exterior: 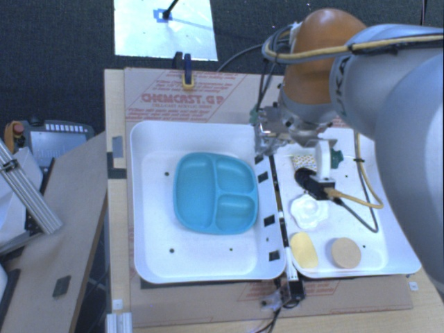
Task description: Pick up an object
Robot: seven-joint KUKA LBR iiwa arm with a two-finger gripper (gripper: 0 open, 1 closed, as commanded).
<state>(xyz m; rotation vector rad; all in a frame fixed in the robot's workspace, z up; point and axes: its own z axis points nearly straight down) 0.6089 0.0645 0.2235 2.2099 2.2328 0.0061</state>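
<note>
Your gripper (268, 143) hangs over the right bin's (392, 245) far left corner; you cannot tell whether it is apart or together. A blue plate (211, 189) lies mid left bin (149, 207)

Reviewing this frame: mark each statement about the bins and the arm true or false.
1. A blue divided plate lies in the left bin. True.
2. The yellow oval piece lies in the left bin. False: it lies in the right bin, near the front.
3. The tan round disc sits just right of the yellow oval piece. True.
4. The arm reaches in from the view's left. False: it comes in from the right, over the right bin.
5. The blue divided plate is stacked on the tan round disc. False: they lie in different bins.
</note>
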